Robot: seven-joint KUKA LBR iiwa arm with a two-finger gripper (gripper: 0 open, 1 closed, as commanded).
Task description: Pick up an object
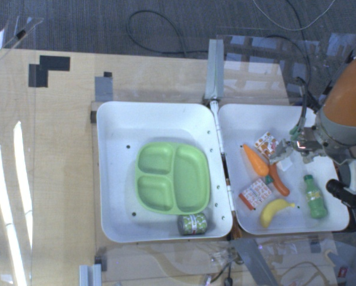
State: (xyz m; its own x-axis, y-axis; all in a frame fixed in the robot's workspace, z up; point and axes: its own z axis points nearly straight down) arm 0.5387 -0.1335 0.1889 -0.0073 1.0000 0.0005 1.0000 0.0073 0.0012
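Carrot (256,160), long axis diagonal, right bin (237,207)

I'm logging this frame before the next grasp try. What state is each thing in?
Green three-compartment plastic plate: flat in the left white bin, nothing in it.
Small green-labelled can: on its side by the plate's near edge.
Orange carrot: lying flat in the right white bin.
Yellow banana: lying flat.
Green bottle: lying down.
Pincer: low over the carrot.

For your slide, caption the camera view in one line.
Arm's pincer above carrot in right bin; green plate fills left bin.
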